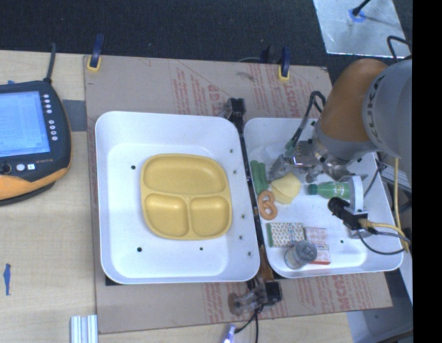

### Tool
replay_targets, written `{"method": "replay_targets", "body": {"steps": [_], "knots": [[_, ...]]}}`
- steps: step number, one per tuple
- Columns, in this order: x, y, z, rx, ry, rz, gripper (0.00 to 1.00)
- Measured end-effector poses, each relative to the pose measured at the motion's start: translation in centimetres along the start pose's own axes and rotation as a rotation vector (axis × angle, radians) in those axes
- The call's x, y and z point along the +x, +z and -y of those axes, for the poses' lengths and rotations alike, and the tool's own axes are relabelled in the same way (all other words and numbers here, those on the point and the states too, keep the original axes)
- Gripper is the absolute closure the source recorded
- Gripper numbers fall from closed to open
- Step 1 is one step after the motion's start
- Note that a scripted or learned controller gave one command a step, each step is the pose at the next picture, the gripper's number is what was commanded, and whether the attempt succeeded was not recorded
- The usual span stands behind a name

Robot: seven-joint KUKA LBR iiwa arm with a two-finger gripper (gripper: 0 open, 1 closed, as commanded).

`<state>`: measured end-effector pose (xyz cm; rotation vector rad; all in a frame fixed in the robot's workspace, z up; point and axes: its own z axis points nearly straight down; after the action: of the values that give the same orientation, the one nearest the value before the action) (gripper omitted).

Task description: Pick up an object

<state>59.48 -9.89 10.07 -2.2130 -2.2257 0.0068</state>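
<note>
Lemon (pixel 285 189) sits under the gripper (pixel 295 164), grip state unclear; crowded by pretzel (pixel 267 205), it may roll away.

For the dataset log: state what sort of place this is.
Probably a robotics lab bench set up for grasping trials. Two white bins sit on clamped cardboard, a handheld robot control pendant lies beside them, and the grey arm reaches over small objects like a yellow lemon-like piece.

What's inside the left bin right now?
The left bin holds a yellow three-compartment tray lying flat near its middle. The tray's compartments look bare. Whatever lies beneath the tray is covered.
</note>
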Motion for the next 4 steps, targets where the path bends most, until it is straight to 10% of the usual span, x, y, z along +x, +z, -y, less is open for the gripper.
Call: {"method": "replay_targets", "body": {"steps": [1,2,3,4], "knots": [[-0.2,-1.1,0.0,0.001,-0.003,0.002,1.00],[-0.2,-1.1,0.0,0.001,-0.004,0.002,0.00],[-4.7,-7.1,-2.2,-0.005,0.004,0.000,0.00],[-11.4,1.0,-6.0,-0.001,0.004,-0.003,0.00]]}}
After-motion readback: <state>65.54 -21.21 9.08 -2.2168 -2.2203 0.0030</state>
